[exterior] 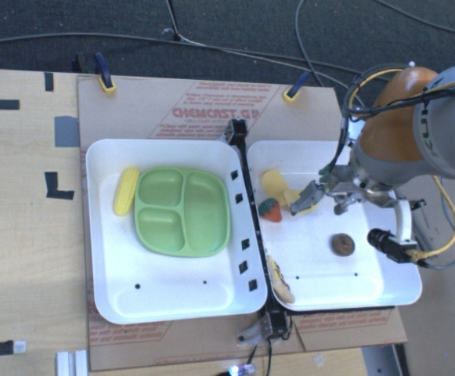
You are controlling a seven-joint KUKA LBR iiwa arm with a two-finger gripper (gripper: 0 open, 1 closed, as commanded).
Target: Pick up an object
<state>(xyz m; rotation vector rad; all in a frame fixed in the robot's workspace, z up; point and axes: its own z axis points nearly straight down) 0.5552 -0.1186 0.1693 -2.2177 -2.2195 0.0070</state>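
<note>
A: Gripper (305, 200) status?

B: At centre right of the frame, over the right bin (368, 288). Whether it is open or closed cannot be told; nothing is seen in its grasp.

A: Contents of that bin?

B: 4 items. Yellow piece (274, 182) and strawberry (270, 209) just left of the gripper, brown disc (342, 245) lower right, banana (280, 283) at the lower left wall.

A: Left bin (172, 300)?

B: 1 green tray (183, 211), corn (125, 191) touching its left edge.
</note>
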